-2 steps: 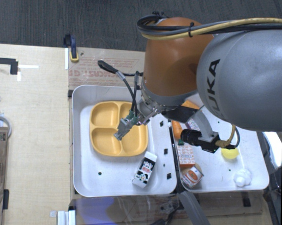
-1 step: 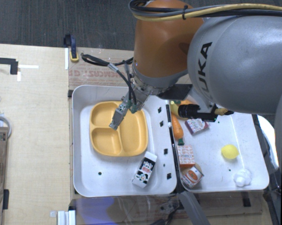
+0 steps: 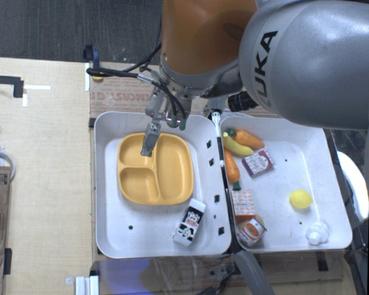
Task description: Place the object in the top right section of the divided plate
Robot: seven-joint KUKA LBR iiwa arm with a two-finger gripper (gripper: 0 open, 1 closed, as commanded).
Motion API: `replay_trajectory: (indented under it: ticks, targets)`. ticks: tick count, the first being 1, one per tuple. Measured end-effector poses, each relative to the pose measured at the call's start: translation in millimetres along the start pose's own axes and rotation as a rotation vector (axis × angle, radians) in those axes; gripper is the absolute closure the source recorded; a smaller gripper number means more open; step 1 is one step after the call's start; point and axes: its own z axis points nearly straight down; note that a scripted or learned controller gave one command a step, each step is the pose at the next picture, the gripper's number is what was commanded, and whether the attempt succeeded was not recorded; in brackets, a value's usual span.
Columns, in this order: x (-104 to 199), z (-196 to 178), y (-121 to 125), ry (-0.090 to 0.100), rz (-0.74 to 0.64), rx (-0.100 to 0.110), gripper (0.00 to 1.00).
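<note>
Fingers [image 3: 150, 138] look pressed together to us, reading as one slim grey bar with nothing visible between them. The gripper [image 3: 147, 153] tip hangs over the upper left part of the yellow plate [image 3: 171, 173], close to the divider. We can't tell if it touches the plate.

The plate sits in the left bin [image 3: 109, 232]. A small carton [image 3: 190, 223] lies tilted just below the plate's lower right corner, on the bin floor and apart from the gripper. We honestly can't say which object is the one meant.

The right bin [image 3: 334, 179] has a banana [image 3: 238, 146], two carrots [image 3: 231, 166], a lemon [image 3: 301, 199] and a few small packets too blurry to read.

The arm [image 3: 296, 51] is huge in the shot, cut off at the top and right edges, and it hides the back rims of both bins.
</note>
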Motion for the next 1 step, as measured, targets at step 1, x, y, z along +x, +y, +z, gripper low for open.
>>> replay_trajectory:
  ticks: [1]
  targets:
    - [-1.3,-9.1,0.0,-0.002,0.001,-0.001,1.0]
